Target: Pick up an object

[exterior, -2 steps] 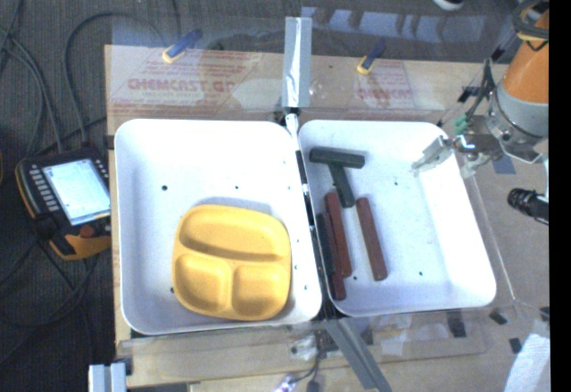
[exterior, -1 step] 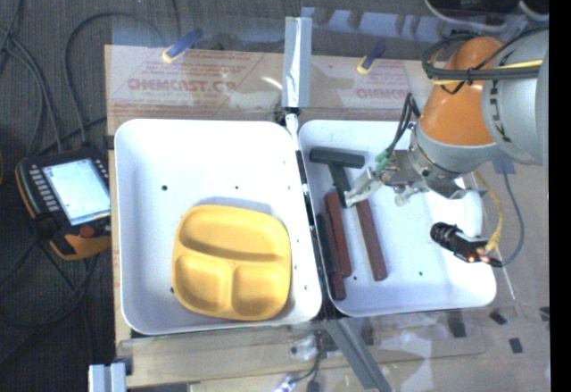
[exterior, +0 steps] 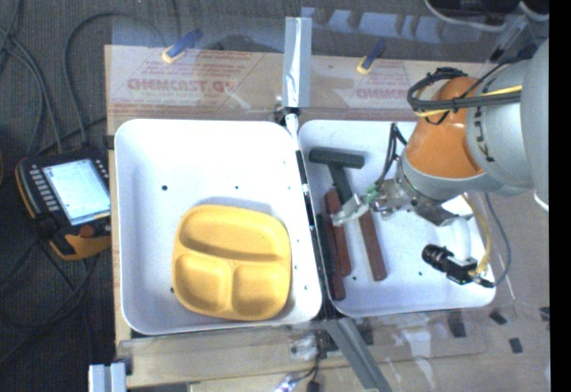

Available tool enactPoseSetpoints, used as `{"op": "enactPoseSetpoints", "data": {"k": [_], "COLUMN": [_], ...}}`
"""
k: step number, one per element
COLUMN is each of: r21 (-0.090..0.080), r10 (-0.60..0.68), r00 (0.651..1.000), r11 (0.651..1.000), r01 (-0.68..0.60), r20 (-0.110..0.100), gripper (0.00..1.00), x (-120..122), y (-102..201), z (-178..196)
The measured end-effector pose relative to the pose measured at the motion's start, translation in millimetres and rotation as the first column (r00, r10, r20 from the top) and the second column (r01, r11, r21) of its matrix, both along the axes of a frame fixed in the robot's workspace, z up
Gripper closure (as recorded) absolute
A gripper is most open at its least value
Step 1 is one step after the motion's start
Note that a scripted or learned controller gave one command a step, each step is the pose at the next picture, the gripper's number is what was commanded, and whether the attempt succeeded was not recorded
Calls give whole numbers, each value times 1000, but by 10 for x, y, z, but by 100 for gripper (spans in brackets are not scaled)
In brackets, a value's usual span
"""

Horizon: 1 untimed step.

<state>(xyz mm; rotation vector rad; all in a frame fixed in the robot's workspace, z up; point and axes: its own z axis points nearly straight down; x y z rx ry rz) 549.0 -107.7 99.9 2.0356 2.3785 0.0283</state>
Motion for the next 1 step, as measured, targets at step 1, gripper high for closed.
{"op": "enactPoseSetpoints", "data": {"k": [1], "r21": [-4], "r10": [0], "r00": [1000], "r11": [1000], "r01": [0], "r20": [5], "gripper": [100], "x": [11], "y": [2], "z": [58]}}
